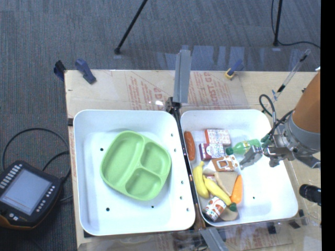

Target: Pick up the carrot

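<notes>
1 carrot (237, 189) lies near the front of the right bin (272, 205), touching the bananas (209, 184) on its left, so the end effector (250, 156), apparently released and holding nothing just beyond it, should descend from the carrot's clear right side.

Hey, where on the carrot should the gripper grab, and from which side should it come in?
Probably the carrot's orange middle, coming straight down from above. It lies lengthwise, green top toward the near rim, with a banana and bread slice tight on its left but bare bin floor on its right. Closing the gripper across its narrow width likely suits best.
</notes>
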Tool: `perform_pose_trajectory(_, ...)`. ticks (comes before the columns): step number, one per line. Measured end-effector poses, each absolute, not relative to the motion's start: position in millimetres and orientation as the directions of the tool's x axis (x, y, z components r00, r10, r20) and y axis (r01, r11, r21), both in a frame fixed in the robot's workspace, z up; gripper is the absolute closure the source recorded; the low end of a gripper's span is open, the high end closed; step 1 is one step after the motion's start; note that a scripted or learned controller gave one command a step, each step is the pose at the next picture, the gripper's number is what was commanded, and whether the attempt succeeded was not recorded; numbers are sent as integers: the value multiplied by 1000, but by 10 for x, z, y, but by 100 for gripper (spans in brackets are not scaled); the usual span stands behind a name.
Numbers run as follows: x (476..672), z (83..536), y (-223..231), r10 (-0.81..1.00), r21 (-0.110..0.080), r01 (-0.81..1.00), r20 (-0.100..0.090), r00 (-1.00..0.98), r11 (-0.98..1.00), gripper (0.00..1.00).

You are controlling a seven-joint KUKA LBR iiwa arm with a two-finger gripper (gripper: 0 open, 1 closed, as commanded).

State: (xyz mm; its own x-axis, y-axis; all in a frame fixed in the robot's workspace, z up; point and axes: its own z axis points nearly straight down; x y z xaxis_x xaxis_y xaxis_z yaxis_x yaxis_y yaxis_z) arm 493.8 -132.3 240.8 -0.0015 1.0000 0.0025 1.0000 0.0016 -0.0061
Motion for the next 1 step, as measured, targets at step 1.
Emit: perform_pose_trajectory(1,4882,1019,-1296,1000,7,1000,-1,-19,19,0)
